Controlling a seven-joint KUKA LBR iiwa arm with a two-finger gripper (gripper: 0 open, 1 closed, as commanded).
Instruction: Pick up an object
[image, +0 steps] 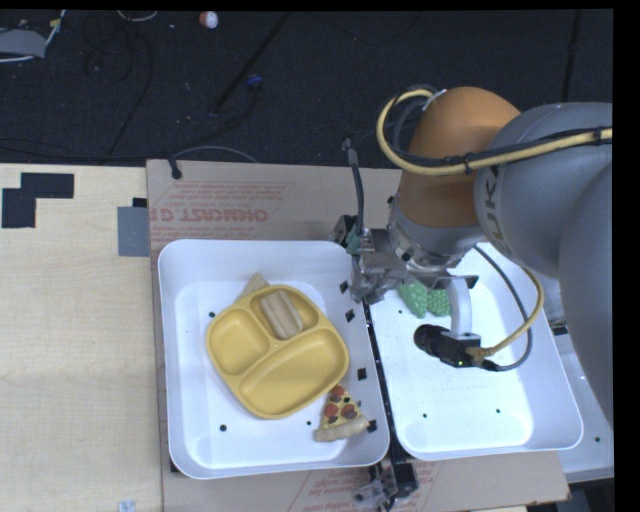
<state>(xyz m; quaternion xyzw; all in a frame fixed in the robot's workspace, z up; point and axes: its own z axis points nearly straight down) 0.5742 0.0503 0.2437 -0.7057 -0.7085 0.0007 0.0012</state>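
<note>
In the left bin (185, 300) a yellow divided plate (277, 352) looks light, stiff and slick, best pinched at its rim; the toy pizza slice (342, 417) beside it lies flat, awkward to take; in the right bin (500, 420), the green knobbly toy (424, 298) under the gripper (372, 278) seems soft, grippable; I cannot tell how the jaws stand.

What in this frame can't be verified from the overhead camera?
- Gripper: the wrist covers it, so open or shut is unreadable.
- Green object in the right bin: partly under the arm; identity unclear.
- Item beside the yellow plate, top edge: mostly hidden by the plate.
</note>
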